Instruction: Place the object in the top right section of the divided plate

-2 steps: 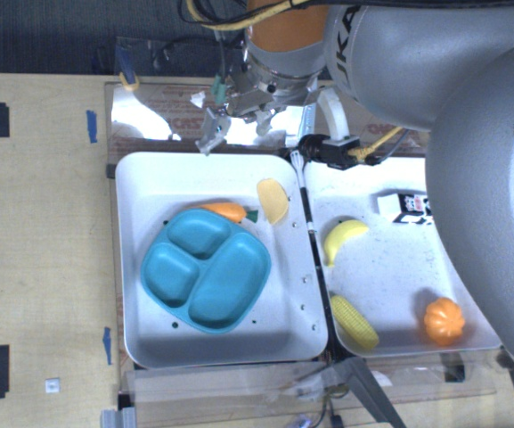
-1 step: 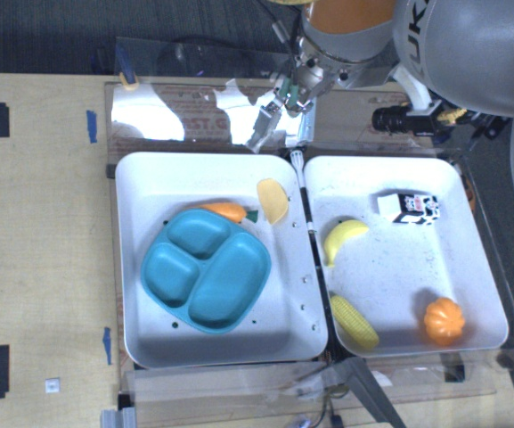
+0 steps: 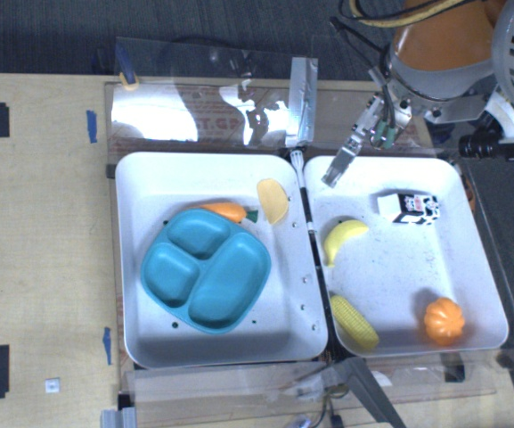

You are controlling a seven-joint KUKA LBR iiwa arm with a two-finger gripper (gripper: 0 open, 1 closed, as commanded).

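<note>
A blue divided plate (image 3: 207,270) lies in the left bin (image 3: 141,328). An orange carrot (image 3: 224,211) rests against the plate's far rim, and a pale yellow oval piece (image 3: 273,201) lies just right of it. My gripper (image 3: 335,173) hangs over the far left corner of the right bin (image 3: 479,239), tilted down to the left, with nothing seen in it. A yellow banana (image 3: 342,237) lies just below it. The right bin also holds a corn cob (image 3: 354,322), a small orange pumpkin (image 3: 444,320) and a black-and-white carton (image 3: 410,208).
A thin divider wall (image 3: 308,239) where the two bins meet runs between the plate and the banana. A metal bracket (image 3: 302,101) and a shiny clear panel (image 3: 194,110) stand behind the bins. The arm's orange-banded body (image 3: 444,25) fills the top right.
</note>
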